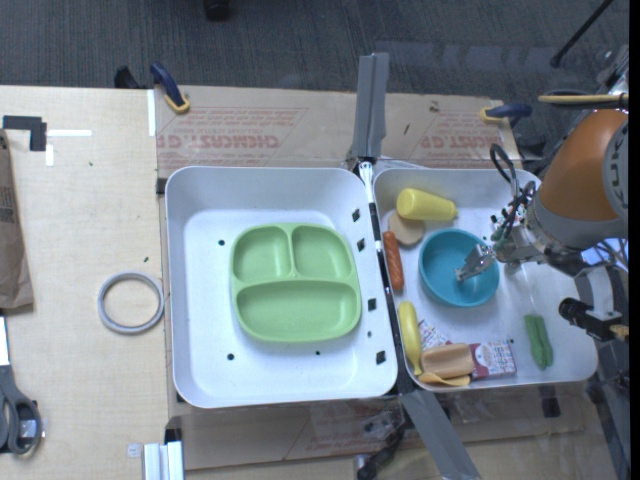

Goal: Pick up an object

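We see a green plate (296,283) in the left bin (190,298). A tape ring (131,301) lies on the bench (80,218), near that bin.

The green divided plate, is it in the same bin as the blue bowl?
No, the green divided plate lies in the left bin, the blue bowl in the right bin.

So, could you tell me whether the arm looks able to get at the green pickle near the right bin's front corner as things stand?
Probably yes: the green pickle lies alone on bare floor of the right bin, nothing on it, and the gripper hovers nearby over the blue bowl.
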{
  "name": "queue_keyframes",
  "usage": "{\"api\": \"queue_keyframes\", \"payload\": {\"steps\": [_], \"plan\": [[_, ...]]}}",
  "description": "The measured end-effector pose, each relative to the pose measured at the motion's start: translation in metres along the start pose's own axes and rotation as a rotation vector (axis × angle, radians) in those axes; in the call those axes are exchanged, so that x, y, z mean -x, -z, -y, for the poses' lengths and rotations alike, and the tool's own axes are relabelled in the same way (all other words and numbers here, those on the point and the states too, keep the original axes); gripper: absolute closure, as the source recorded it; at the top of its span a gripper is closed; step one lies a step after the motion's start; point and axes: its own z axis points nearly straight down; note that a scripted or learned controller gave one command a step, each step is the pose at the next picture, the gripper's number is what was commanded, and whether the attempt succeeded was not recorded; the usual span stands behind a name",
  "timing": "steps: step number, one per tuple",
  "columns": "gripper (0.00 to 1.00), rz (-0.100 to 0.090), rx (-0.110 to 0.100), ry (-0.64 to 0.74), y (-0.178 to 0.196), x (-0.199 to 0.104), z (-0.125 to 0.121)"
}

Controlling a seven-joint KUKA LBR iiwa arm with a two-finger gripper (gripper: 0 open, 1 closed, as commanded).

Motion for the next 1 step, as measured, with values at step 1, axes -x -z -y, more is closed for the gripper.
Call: {"api": "queue_keyframes", "payload": {"steps": [1], "plan": [[0.00, -0.001, -0.001, 0.026, -0.0008, -0.0057, 0.0290]]}}
